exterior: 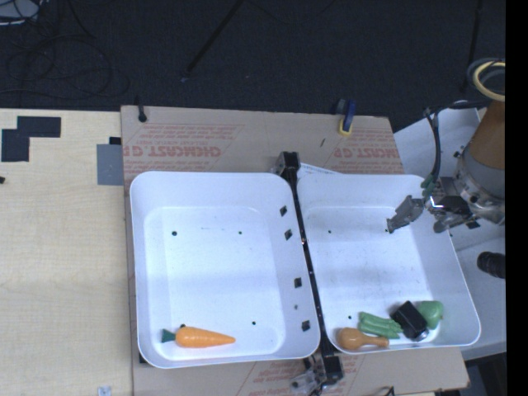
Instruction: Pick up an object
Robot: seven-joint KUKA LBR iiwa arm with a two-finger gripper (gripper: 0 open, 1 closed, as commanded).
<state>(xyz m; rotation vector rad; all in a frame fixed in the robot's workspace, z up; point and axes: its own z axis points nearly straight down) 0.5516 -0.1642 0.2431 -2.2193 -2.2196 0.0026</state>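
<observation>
Well below the gripper point(410, 213), whose grip state I cannot tell, lies the black object point(410, 319)

Two smooth white plastic bins point(157, 213), faintly glossy, sit on matt brown printed cardboard point(206, 143). At lower left, a shiny orange plastic carrot point(205, 337). At lower right, glossy green plastic vegetables point(379, 325) beside a matt black block point(410, 319). The bench point(58, 262) at left looks like pale wood grain.
</observation>
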